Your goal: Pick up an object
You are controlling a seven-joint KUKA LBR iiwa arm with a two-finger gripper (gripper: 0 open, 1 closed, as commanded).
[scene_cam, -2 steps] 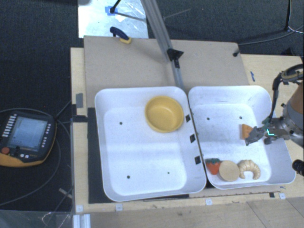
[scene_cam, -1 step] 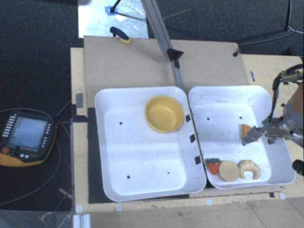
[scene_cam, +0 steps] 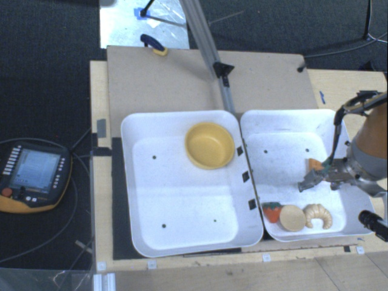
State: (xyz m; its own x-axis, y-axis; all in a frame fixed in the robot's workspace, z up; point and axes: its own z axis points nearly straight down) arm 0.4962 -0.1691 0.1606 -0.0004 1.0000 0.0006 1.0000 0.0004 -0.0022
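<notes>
The worktop [scene_cam: 182, 77] carries 2 shallow white bins side by side. The left bin [scene_cam: 182, 223] holds a yellow bowl [scene_cam: 210, 145], upright, near its upper right corner. The right bin [scene_cam: 285, 132] holds 4 small things: along its lower edge lie a croissant [scene_cam: 319, 216], a round beige piece [scene_cam: 292, 217] just to the left of it and touching it, and a red-orange piece with a green end [scene_cam: 271, 211] beside the round one toward the bins' shared wall; a small orange piece [scene_cam: 314, 164] lies higher up, near the arm. The grey arm with its orange band [scene_cam: 371, 139] reaches in from the right, and its jaws [scene_cam: 309, 182] hang low over the right bin, just below the orange piece and above the croissant; whether they stand apart or together I cannot tell. A teach pendant [scene_cam: 33, 176] lies on the dark floor left of the worktop.
</notes>
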